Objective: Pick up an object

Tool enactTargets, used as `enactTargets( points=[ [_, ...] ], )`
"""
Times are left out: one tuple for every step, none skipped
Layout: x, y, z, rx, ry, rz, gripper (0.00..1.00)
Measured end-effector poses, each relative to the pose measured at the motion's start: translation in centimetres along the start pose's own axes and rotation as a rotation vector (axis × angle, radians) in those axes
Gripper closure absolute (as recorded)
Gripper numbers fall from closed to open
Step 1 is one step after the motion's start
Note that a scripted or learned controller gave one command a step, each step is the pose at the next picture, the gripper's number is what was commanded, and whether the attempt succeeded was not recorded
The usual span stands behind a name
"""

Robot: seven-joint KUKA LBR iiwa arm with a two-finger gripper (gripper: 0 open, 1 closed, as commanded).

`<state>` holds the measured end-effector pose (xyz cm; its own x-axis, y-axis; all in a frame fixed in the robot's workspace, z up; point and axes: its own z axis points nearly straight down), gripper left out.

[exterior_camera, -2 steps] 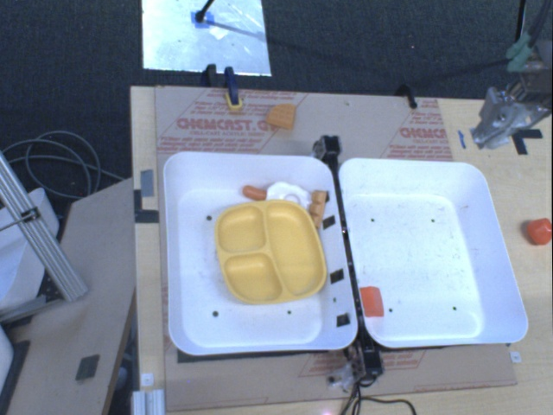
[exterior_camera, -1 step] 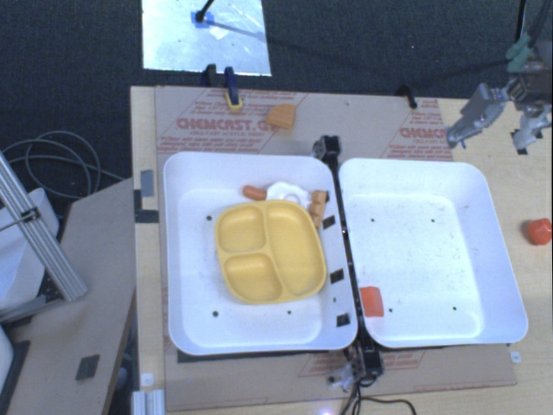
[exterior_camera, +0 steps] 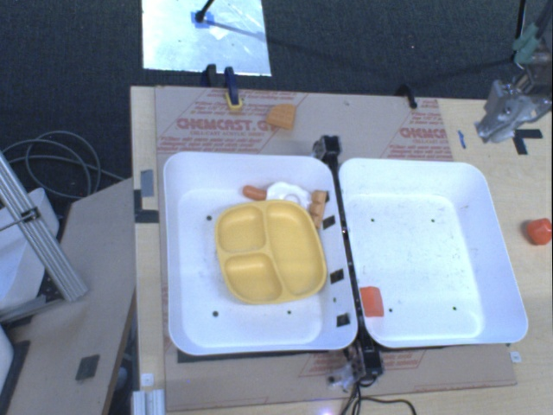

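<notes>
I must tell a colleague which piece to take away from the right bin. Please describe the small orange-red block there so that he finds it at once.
Start at the right white bin, the one without the yellow divided plate. Go to its near-left corner, beside the divider between the bins. The orange-red block lies there alone; a similar red piece lies outside the bin, on the bench at right.

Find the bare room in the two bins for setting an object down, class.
Most of the right bin floor is free, apart from the orange block at its near-left corner. The left bin is crowded: the yellow tray fills its middle, leaving bare strips along the left and near walls.
</notes>
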<state>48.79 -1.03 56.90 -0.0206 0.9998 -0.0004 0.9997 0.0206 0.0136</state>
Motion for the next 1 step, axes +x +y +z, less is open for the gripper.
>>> enactTargets(
  points=[
    [0.00,0.00,0.03,0.001,0.000,-0.001,0.00]
  ],
)
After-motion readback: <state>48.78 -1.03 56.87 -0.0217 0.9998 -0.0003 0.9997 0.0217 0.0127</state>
